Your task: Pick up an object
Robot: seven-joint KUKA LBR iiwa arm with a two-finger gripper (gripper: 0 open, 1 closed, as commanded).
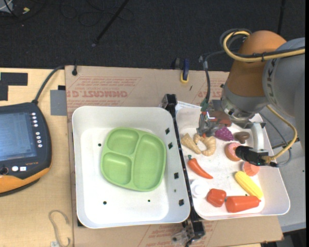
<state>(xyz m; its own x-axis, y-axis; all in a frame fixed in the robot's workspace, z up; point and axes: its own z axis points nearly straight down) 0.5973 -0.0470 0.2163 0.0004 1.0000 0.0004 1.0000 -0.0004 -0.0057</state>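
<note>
My gripper [208, 128] hangs low over the back left part of the right bin [278, 210], under the grey wrist with its orange band. Directly below and in front of it lie two tan pastry-like toys [209, 145], one curved, one longer [191, 143]. A purple grape bunch [225, 134] sits just to its right. I cannot see any object held in the gripper. Further forward lie a pink donut [232, 152], a red chili [200, 168], a yellow corn cob [247, 184], a red pepper [216, 196] and an orange carrot [242, 203].
The left bin [87, 199] holds a green divided plate [134, 159]. A black divider rail [177, 158] runs between the bins. A tablet-like pendant [15, 143] lies on the bench at far left. Cables loop from the arm over the right bin's right side.
</note>
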